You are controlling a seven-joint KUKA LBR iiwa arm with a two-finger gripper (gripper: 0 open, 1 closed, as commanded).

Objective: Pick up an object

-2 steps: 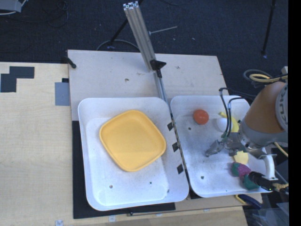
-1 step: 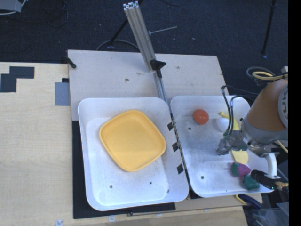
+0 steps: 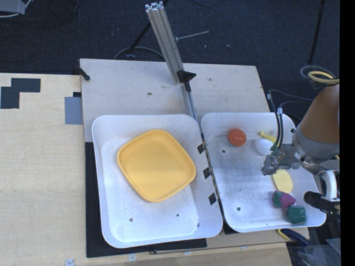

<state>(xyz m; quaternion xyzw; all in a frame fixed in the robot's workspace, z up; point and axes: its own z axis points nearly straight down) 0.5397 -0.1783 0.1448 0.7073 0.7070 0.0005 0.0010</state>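
Gripper (image 3: 275, 163) low over the right bin (image 3: 244, 215), near its far right side; opening not discernible, grasp not discernible. Orange ball (image 3: 237, 137) and white egg-like object (image 3: 262, 146) just left of gripper. Pale yellow piece (image 3: 283, 180) just below it; magenta object (image 3: 285, 199) and green block (image 3: 296, 214) near the bin's front corner. Yellow plate (image 3: 156, 164) in left bin (image 3: 111, 226).

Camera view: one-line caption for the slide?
Gripper low over the right bin among an orange ball, white egg and small toys; yellow plate in the left bin.
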